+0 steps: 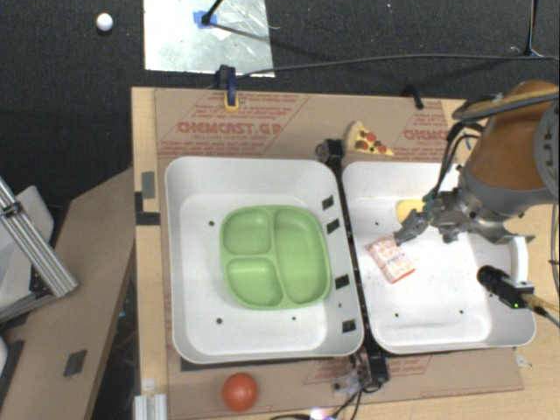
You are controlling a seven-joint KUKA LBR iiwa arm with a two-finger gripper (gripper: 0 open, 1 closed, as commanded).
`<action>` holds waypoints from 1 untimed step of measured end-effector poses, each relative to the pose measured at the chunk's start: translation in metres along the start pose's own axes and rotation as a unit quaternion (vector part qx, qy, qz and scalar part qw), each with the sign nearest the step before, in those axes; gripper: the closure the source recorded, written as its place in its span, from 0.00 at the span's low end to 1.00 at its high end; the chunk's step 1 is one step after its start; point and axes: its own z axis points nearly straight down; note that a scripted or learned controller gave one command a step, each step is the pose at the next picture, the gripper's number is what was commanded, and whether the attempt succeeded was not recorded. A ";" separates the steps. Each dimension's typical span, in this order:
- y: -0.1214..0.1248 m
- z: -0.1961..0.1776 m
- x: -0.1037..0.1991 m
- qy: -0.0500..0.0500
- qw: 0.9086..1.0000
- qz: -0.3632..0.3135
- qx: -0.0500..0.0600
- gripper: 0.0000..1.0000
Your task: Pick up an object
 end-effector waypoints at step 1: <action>0.003 -0.006 0.000 -0.001 1.000 -0.001 -0.006 0.00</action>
